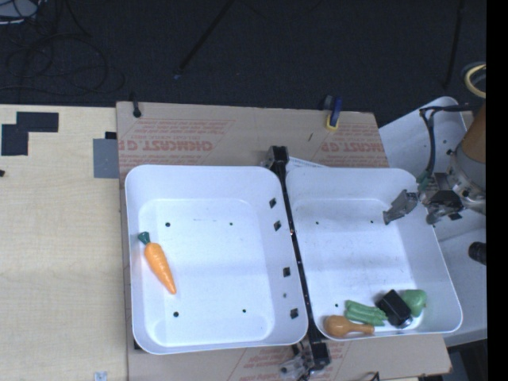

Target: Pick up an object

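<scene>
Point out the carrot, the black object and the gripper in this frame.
carrot [161, 267]: camera view, middle of its orange body.
black object [394, 306]: camera view, its top face.
gripper [418, 207]: camera view, midway between its fingertips.

I am working in what is looking like a robotics lab or test cell, not a home. I am reaching over a bench [55, 236] that is carrying two shallow white bins, a left bin [198, 182] and a right bin [349, 182], sitting side by side on a printed cardboard sheet [238, 137] that a blue clamp [333, 111] is pinning down. Loose cables [48, 22] are trailing across the dark floor behind. Black marker patches [28, 129] are sticking to the pale benchtop. Toy food, like the plastic carrot [159, 266], is standing in for real goods.
</scene>
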Available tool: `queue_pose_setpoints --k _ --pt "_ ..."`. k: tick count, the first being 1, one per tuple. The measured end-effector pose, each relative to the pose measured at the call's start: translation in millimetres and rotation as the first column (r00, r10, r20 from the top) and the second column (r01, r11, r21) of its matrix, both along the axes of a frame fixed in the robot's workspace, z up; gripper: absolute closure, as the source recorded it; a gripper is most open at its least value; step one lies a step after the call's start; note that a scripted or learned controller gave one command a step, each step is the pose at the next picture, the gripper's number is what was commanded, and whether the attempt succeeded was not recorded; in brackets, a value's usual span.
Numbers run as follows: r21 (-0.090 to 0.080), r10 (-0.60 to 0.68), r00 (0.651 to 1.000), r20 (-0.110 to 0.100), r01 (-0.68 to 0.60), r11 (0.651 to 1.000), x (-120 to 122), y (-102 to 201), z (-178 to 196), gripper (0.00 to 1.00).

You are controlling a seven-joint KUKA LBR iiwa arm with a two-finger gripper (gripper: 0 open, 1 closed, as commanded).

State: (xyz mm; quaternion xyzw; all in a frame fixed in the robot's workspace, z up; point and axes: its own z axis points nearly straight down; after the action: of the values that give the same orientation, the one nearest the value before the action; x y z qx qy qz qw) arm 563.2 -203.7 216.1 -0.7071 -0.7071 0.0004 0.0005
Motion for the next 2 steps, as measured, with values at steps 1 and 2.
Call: queue_pose_setpoints --k 1,2 --pt "0.003 0.006 1.000 -0.003 -0.006 1.000 69.8 49.0 -134.5 0.00" --pt "0.003 0.007 1.000 0.001 -0.007 1.000 81.4 119.8 -115.3 0.00"
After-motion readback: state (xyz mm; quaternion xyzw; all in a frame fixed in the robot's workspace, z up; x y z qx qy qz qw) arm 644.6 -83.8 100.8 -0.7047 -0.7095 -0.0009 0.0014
